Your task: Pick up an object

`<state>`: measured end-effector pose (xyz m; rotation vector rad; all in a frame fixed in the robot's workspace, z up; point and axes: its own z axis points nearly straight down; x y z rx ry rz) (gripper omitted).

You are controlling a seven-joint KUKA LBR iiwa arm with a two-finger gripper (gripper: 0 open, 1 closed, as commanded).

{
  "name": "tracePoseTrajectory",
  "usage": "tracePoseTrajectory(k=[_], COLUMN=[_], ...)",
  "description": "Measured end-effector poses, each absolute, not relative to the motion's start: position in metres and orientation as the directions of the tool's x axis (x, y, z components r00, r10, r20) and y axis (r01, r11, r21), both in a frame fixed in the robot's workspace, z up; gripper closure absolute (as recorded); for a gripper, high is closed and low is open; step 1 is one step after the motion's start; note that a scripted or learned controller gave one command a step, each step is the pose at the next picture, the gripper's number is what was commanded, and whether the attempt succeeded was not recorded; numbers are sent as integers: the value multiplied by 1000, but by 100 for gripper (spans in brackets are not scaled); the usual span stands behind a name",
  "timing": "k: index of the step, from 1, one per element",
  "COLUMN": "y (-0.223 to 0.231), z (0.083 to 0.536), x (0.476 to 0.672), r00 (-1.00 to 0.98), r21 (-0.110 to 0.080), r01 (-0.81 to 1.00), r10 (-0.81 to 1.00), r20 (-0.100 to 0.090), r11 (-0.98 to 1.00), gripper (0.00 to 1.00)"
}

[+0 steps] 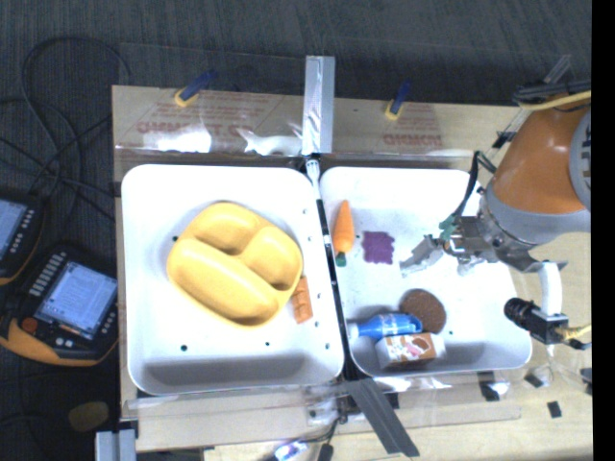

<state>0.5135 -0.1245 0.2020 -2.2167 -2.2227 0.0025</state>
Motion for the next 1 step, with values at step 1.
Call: tracePoseTrajectory(k=[1], y=[-147], z=[89], x=[511], r00=[-49], r21=[10], r01=[999], r10=[999], r20=[-3], r11=[49], gripper=[0])
